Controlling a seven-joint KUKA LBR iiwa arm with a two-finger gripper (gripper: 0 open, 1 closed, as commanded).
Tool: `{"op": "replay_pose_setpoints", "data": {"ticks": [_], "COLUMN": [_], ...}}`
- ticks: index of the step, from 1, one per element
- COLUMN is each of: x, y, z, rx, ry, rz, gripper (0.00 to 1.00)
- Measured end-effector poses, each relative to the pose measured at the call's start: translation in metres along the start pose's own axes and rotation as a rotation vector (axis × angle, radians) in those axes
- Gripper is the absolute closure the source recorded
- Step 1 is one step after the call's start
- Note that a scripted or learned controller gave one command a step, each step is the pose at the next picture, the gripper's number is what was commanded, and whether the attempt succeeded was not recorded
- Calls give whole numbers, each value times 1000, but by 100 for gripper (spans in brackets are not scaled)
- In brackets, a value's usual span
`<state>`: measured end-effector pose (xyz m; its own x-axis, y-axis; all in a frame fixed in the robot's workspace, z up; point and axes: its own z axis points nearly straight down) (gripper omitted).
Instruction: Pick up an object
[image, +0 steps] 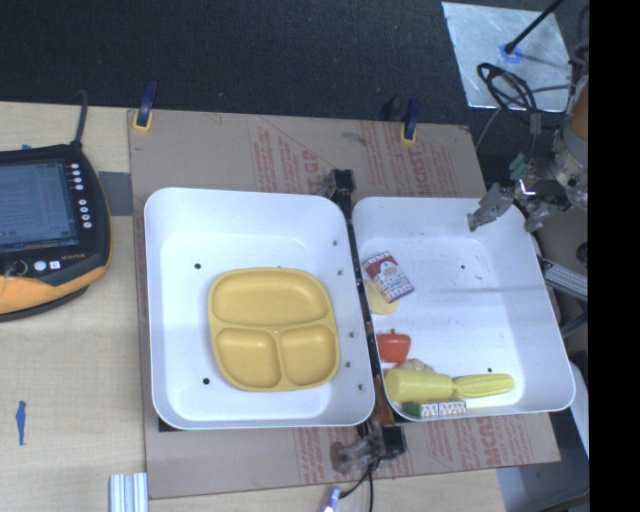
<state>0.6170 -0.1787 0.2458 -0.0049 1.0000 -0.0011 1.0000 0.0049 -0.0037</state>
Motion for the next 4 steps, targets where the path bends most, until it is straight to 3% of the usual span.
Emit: {"op": "replay_pose_setpoints", "data": {"ticks": [1,2,3,4], "x": [50,85,62,50], "y": [40,40,-41,40], "z": [154,154,154,153], "rx": [1,3,2,-2], "ry": [0,0,-1,1], "rz": [-1,-3,0,1], "gripper": [0,0,0,0]}}
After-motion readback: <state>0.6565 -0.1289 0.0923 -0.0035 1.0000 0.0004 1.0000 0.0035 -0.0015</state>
